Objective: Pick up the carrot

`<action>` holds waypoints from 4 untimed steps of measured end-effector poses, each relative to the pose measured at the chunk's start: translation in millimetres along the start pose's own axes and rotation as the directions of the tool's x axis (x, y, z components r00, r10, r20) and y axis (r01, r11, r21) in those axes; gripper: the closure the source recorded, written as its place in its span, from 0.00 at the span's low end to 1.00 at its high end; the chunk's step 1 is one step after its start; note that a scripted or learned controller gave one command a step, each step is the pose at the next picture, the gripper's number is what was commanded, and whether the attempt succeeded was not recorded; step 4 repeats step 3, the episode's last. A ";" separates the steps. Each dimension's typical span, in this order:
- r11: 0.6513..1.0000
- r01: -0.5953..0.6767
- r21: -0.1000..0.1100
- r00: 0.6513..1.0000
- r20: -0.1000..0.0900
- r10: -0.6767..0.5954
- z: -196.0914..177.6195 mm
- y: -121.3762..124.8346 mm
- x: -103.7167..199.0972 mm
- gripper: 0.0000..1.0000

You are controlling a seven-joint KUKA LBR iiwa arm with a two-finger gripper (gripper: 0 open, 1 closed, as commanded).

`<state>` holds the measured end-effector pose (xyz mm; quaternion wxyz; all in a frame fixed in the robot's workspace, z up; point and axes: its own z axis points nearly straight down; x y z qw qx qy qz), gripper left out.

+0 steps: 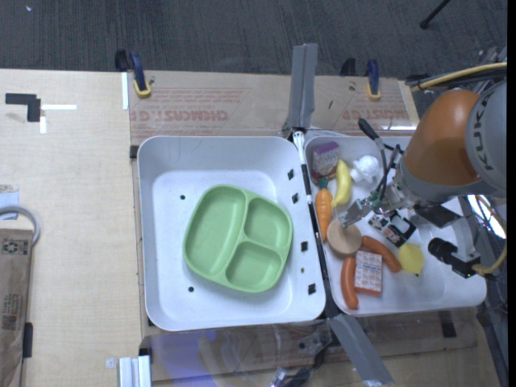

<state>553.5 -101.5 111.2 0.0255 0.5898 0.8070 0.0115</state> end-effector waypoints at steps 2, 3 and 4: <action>0.816 -0.575 0.060 0.817 0.008 0.576 -81.5 -2.4 58.3 0.00; 0.814 -0.577 0.059 0.816 0.008 0.578 -79.6 35.3 74.2 0.00; 0.814 -0.577 0.059 0.816 0.008 0.578 -79.6 35.3 74.2 0.00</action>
